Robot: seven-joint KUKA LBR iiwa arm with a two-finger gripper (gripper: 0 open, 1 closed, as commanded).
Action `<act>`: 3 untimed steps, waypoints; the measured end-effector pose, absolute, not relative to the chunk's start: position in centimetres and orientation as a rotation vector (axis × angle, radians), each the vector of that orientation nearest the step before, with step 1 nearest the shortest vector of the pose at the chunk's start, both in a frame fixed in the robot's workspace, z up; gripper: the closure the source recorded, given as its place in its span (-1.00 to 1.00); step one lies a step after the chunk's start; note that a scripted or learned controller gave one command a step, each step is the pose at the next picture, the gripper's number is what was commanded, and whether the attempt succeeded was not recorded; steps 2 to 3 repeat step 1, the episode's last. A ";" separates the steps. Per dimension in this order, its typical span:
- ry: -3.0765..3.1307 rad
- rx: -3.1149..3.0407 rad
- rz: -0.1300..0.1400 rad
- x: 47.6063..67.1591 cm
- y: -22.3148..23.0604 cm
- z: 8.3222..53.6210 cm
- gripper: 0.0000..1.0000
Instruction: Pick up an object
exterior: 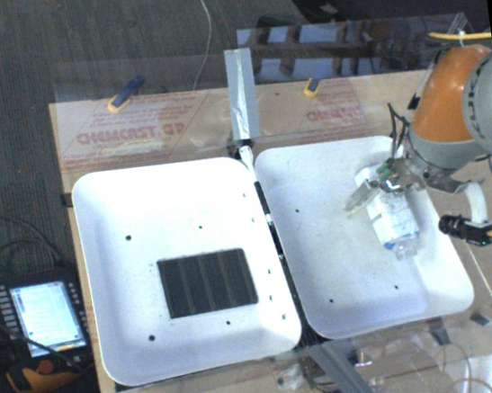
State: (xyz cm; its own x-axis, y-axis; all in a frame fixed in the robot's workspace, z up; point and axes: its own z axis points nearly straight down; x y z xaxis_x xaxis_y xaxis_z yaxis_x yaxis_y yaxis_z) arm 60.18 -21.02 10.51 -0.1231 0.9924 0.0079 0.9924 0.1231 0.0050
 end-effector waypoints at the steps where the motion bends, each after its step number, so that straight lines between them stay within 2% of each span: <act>1: -2.368 -2.065 0.001 64.5 -13.9 16.9 1.00; 3: -2.368 -2.065 0.001 64.5 -13.9 16.9 1.00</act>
